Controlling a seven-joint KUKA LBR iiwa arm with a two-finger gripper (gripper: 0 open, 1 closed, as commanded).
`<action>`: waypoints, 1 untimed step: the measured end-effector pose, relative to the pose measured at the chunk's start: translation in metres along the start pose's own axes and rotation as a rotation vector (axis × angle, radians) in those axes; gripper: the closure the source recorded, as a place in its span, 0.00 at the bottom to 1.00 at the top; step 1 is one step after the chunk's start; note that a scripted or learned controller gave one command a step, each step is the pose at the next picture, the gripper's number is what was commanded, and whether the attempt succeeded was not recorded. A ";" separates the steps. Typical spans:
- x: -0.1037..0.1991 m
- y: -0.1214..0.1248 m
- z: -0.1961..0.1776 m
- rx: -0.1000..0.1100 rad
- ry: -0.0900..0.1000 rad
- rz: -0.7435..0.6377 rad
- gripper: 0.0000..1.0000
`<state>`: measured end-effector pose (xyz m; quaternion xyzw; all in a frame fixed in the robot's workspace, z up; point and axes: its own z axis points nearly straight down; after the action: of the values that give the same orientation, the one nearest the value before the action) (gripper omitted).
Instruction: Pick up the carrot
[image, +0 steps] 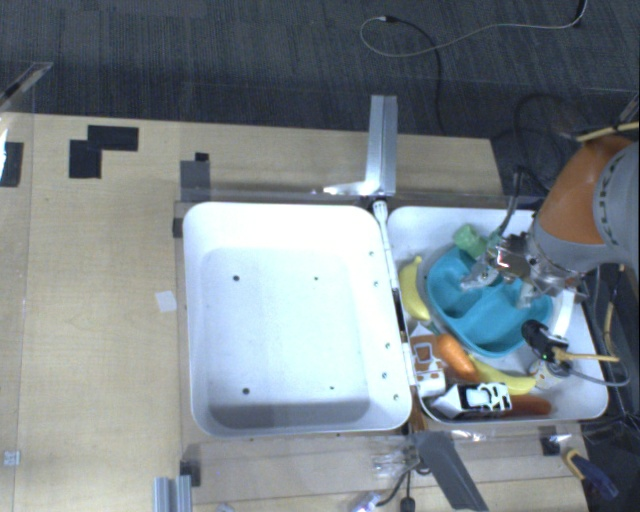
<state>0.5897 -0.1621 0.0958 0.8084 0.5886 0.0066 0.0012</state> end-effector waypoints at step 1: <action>0.017 -0.036 -0.019 0.010 -0.008 0.028 0.00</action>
<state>0.5604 -0.1346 0.1144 0.8165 0.5774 0.0005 -0.0006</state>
